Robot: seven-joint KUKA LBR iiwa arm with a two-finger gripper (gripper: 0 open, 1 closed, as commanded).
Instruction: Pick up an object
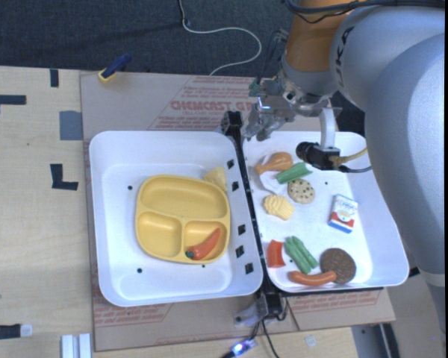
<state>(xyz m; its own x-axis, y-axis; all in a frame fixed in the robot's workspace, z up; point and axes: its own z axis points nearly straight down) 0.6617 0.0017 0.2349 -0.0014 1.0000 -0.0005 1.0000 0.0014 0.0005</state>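
My gripper [255,125] hangs from the grey and orange arm over the far left corner of the right bin [373,233], close to the wall between the bins. Just in front of it lie an orange-brown food piece [276,161] and a green pod [293,172]. A cookie [302,192], a yellow corn piece [278,206] and a small milk carton [343,213] sit mid-bin. Near the front lie a red piece [275,253], green beans [301,253], a brown patty [337,263] and a sausage [312,278]. Nothing shows between the fingers.
The left bin [108,200] holds a yellow divided plate [175,211] with a red pepper [204,246] in its front compartment. A pale yellow piece [216,176] lies beside the plate near the dividing wall. A black cable fitting [317,155] hangs over the right bin's far edge.
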